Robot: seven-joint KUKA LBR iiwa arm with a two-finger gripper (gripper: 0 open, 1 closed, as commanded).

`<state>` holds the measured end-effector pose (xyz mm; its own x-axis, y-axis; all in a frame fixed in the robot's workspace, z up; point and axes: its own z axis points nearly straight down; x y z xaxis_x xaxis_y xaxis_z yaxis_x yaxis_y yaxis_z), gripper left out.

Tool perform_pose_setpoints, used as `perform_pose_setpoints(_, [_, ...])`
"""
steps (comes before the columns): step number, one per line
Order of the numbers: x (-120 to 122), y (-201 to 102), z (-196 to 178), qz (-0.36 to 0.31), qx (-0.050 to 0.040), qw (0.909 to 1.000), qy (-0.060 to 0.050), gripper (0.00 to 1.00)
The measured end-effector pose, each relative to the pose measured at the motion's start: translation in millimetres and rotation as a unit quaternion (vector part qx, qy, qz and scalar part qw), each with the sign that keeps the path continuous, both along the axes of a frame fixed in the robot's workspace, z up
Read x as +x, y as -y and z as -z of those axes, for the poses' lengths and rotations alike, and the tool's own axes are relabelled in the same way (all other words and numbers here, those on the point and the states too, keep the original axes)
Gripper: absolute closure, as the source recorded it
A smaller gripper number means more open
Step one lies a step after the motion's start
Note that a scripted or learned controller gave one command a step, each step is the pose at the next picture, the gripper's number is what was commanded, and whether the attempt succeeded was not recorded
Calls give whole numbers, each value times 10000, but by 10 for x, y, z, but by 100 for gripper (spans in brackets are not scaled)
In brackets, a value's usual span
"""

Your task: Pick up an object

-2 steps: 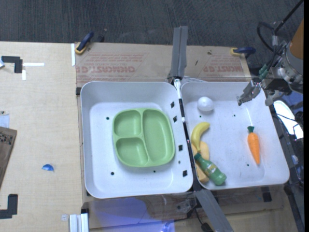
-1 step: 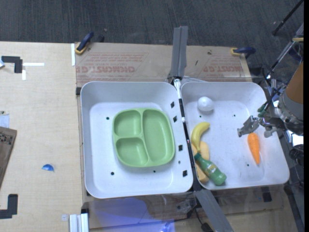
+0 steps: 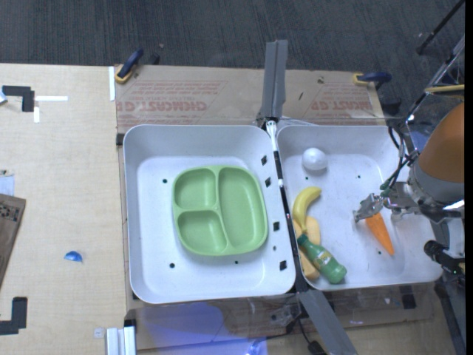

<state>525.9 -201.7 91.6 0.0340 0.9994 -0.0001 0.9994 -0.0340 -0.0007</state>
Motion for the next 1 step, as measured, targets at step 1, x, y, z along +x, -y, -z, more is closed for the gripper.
perform_pose_setpoints(1, [-3, 9, -88, 19, 0, 10000, -2, 100])
